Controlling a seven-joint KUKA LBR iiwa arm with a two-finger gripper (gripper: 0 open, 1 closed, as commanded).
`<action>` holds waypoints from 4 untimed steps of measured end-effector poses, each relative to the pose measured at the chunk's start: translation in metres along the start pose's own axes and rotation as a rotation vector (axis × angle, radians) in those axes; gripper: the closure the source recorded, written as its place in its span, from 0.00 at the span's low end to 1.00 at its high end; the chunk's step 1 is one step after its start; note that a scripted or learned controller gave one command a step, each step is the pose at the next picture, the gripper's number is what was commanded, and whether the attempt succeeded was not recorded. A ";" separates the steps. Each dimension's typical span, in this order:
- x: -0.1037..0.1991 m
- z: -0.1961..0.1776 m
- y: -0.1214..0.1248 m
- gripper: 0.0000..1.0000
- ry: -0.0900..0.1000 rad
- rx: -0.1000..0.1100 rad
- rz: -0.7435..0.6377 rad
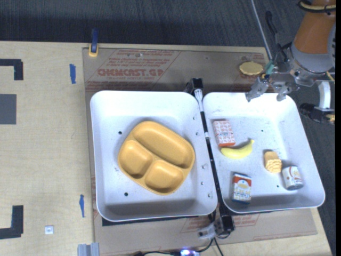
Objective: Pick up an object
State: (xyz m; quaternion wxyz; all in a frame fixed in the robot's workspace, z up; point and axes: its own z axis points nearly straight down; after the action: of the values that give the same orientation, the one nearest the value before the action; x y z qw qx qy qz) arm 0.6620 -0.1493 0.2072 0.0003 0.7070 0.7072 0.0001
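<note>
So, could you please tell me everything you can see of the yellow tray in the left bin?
The yellow tray is a rounded, glossy piece that looks like plastic, moulded into three compartments: one long section along its upper right side and two smaller ones below it. It lies flat and open side up on the floor of the left bin, turned at a slant to the bin's walls and roughly centred. Nothing lies in its compartments, and nothing else touches it.
</note>
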 end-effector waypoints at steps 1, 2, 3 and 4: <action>0.021 0.109 -0.041 0.00 -0.001 -0.008 0.002; 0.029 0.117 -0.086 0.00 -0.001 -0.014 0.001; 0.029 0.106 -0.085 1.00 -0.001 -0.017 0.003; 0.109 0.022 -0.135 1.00 0.000 0.000 -0.001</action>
State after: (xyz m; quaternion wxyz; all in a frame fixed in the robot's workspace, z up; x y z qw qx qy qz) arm 0.5267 -0.0408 0.1849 0.0003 0.7065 0.7077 0.0004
